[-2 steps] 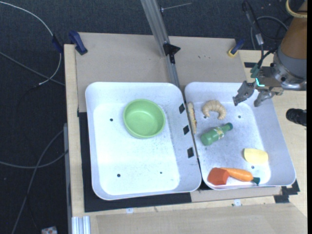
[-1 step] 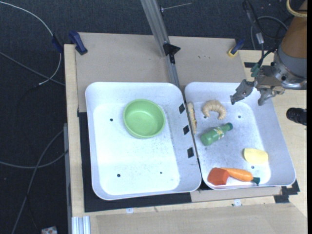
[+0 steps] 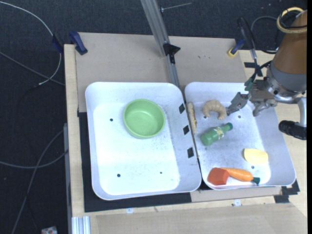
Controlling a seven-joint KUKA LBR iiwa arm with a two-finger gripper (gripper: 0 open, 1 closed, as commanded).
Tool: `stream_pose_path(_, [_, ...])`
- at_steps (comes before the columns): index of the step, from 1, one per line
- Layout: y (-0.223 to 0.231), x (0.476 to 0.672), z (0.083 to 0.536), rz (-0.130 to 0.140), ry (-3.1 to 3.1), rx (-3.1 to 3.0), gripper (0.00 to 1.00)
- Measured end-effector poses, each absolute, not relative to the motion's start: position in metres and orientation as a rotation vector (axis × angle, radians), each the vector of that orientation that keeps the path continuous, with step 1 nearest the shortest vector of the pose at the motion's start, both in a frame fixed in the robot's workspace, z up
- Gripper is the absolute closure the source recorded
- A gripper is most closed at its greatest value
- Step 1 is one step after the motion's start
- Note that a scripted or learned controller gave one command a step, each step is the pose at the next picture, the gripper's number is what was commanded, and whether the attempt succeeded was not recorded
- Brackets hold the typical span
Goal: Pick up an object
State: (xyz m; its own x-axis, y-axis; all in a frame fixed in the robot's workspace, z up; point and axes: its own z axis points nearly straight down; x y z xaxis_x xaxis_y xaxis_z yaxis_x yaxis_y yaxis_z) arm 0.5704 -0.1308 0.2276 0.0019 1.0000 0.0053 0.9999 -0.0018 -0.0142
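Tan wooden bench (image 3: 122,57) on dark carpet, two shallow white plastic bins.
Two-finger metal gripper (image 3: 249,105) above right bin (image 3: 278,145), jaws spread wide, nothing between them; left bin (image 3: 105,135) holds round green bowl (image 3: 144,118).

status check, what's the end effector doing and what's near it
End effector open, above right bin, holding nothing. Croissant just left of it, green bottle below. Nothing in the way.

Even, fairly bright overhead light falls on the two shallow white plastic bins (image 3: 141,94), whose surfaces look slightly washed out but without hard glare. Shadows are soft and short, the clearest lying inside the pale green round bowl (image 3: 144,118) in the left of those bins. The picture is mildly grainy and soft, and the dark carpet around the bins stays dim.
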Motion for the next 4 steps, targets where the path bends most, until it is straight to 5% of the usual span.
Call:
stream_pose_path(2, [-0.121, 0.553, 0.122, 0.011, -2.208, -2.211, 0.0])
stream_pose_path(3, [-0.122, 0.556, 0.139, -0.002, -2.215, -2.218, 1.0])
stream_pose_path(4, [-0.125, 0.558, 0.205, -0.009, -2.226, -2.224, 1.0])
